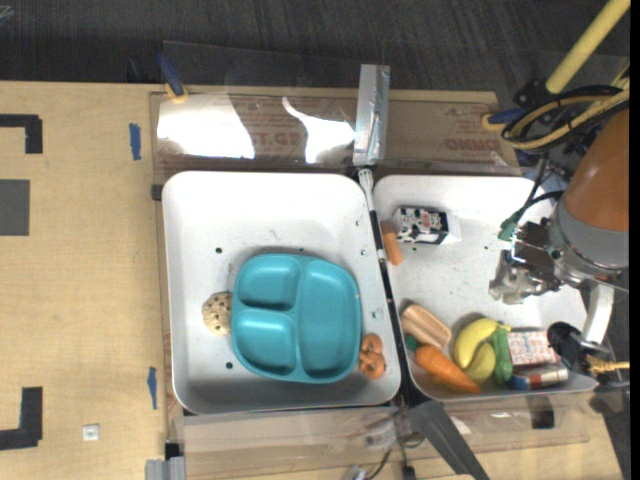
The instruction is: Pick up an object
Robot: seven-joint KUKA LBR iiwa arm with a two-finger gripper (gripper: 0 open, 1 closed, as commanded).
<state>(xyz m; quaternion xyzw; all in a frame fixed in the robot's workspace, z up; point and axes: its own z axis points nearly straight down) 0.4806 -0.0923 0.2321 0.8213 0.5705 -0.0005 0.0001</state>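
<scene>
cannot tell the jaw state; gripper point(512, 280) sits low over bare floor of the right bin point(455, 268), nothing seen between the jaws. reads as approach step, no grasp yet. nearest candidates: banana point(474, 344) and carrot point(443, 367) just below it, small card point(420, 225) further off. next move: shift over one, descend, clamp.

You look down at a slant from one fixed camera above the bench point(70, 268), both white bins point(190, 208) in frame.
</scene>
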